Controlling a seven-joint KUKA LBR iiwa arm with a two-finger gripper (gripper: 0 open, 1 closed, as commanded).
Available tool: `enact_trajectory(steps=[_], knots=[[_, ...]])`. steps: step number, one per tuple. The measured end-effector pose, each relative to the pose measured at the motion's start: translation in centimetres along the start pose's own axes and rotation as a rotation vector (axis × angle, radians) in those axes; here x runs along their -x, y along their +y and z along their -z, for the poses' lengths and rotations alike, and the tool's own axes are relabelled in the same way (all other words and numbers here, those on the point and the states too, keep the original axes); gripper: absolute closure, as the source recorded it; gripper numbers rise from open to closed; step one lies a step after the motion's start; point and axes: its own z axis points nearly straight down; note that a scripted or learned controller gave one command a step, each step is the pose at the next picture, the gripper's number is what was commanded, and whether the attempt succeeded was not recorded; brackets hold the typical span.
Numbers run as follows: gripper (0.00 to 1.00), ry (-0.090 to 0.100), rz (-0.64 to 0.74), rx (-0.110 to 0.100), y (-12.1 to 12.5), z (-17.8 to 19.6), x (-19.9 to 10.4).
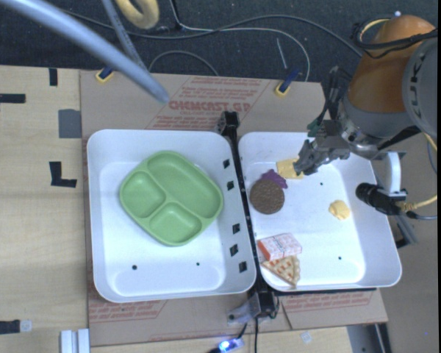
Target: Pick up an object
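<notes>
Camera view: arm comes in from the right, orange band at upper right, gripper (pixel 303 168) down low in the right bin (pixel 367 271), over its upper-left part. Fingertips sit right at a small yellow block (pixel 285 169); contact or just above, can't tell. Jaw state: can't tell, the fingers are too dark and blurred to read a gap. Nothing visibly held between them

Right bin contents: purple piece (pixel 274 178) just beside the yellow block, touching the top edge of a brown round cookie-like disc (pixel 267 195). Small yellow lump (pixel 339 209) sits alone toward the bin's right side, well apart from the rest. Near the front-left corner, a red-and-white packet (pixel 278 245) with a waffle-patterned wedge (pixel 282 269) just in front of it, the two touching or nearly so

Left bin (pixel 110 271): green divided tray (pixel 170 196), three compartments, lying flat and rotated at an angle in the bin's middle

Both bins sit on a cardboard sheet (pixel 206 101) on the bench
</notes>
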Motion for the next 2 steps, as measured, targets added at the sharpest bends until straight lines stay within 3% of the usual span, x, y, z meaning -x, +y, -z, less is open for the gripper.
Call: enact_trajectory(steps=[2], knots=[[1.00,0.000,0.001,-0.003,-3.0,-2.9,-10.9]])
